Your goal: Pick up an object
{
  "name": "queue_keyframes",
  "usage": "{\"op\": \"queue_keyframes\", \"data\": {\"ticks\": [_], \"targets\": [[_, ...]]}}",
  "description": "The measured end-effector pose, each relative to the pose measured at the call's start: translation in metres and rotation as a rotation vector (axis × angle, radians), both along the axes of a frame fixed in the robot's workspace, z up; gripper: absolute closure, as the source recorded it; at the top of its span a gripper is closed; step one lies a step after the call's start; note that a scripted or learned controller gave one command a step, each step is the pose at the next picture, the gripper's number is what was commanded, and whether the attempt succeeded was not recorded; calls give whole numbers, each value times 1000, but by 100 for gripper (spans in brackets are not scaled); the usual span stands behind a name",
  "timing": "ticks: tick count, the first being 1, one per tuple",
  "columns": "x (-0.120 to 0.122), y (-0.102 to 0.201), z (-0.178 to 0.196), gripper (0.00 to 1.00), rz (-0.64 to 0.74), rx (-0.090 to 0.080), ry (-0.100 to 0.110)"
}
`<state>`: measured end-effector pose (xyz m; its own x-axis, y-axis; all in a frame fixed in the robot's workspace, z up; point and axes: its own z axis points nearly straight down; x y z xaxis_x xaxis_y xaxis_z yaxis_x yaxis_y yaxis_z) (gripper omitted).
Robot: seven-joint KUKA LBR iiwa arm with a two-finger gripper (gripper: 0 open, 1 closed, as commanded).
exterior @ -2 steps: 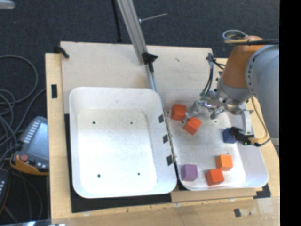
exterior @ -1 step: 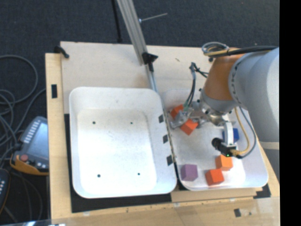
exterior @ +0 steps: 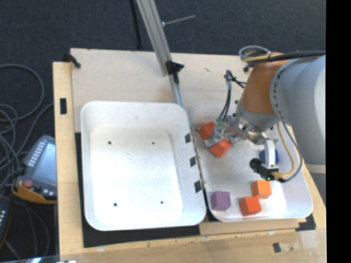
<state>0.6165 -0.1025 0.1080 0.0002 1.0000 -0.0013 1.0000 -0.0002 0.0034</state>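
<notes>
Sitting along the near edge of the right bin are a purple block and two orange blocks. Farther back, a red-orange block lies directly under the pincer, another just to its left. Whether the pincer is open or grips that block, I cannot tell. Beyond stands the arm.

My arm reaches in from the right — orange band above the wrist, gripper pointing down and left.
</notes>
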Motion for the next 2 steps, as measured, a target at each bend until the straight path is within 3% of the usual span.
{"op": "queue_keyframes", "data": {"ticks": [1,2], "targets": [[-44,72,93,100,8,3,-3],[-27,126,128,100,8,3,-1]]}}
